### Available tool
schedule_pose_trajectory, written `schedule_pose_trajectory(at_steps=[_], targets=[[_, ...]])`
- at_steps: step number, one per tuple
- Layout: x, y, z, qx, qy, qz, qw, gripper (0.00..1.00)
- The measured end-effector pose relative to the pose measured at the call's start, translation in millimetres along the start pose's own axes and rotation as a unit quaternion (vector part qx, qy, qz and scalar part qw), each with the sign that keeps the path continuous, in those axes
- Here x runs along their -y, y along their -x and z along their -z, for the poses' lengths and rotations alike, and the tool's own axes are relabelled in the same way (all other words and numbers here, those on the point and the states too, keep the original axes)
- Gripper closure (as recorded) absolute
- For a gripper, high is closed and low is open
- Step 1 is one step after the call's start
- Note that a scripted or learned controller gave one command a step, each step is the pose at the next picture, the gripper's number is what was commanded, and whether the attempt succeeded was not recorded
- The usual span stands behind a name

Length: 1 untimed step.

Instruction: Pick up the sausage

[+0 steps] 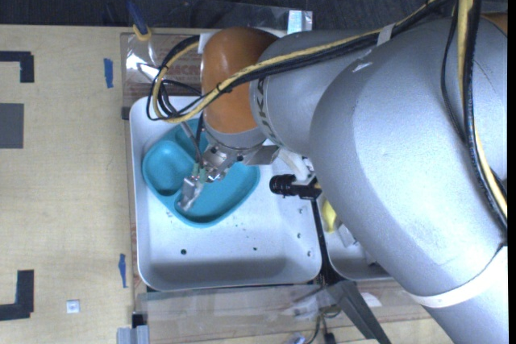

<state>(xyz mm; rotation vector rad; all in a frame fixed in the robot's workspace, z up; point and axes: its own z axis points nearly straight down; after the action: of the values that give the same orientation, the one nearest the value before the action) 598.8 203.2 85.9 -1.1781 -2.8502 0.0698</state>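
The grey arm's metal jaws (193, 188) hang low over a teal curved plastic dish (201, 181) in the left shallow white bin (234, 262); their spread cannot be told; no sausage is discernible beneath or beside them; its lie and axis stay unknown.

Left white bin (161, 254), centre of the frame: a teal bowl-like object (165, 165) lies in its upper left part, and dark specks dot its floor. Right white bin (355, 263), lower right: a small yellow piece (329, 215) shows at its left edge. Counter (64, 173), left: pale wood bearing black corner marks (20, 64) and blue tape strips (108, 72).
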Motion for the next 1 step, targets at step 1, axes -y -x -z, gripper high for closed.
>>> schedule_pose_trajectory(at_steps=[1], targets=[[3.0, 11.8, 13.8, 0.014, 0.003, -0.002, 0.9999, 1.00]])
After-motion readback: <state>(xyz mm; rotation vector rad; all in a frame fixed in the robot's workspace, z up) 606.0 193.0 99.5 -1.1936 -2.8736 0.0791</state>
